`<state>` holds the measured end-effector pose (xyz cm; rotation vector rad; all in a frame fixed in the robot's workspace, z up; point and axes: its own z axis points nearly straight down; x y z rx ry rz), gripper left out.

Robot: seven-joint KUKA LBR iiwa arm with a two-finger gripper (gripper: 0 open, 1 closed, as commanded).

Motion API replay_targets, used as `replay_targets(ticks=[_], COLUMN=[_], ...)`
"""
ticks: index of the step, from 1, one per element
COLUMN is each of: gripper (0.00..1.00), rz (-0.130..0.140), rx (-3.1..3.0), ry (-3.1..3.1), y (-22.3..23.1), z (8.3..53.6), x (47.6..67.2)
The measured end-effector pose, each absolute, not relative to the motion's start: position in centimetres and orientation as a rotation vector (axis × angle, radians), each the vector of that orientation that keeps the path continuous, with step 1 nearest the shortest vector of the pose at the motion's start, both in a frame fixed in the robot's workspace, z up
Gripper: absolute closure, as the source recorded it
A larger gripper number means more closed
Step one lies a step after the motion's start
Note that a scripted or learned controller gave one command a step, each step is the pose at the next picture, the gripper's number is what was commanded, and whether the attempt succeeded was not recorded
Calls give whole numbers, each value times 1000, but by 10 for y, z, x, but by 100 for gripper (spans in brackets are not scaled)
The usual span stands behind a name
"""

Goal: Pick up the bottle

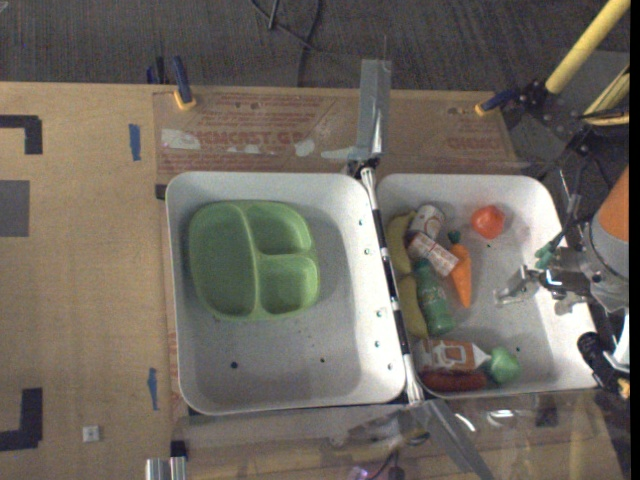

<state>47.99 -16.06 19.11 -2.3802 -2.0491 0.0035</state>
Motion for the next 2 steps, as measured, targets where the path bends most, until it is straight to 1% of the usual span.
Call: replay_targets(ticks=[1,2], gripper=[0,0], rz=[-4,5], rx=[-1936,-2546], ry=[-2480,-1838], y=[-157,-117], z=[88,214], x=[481,480])
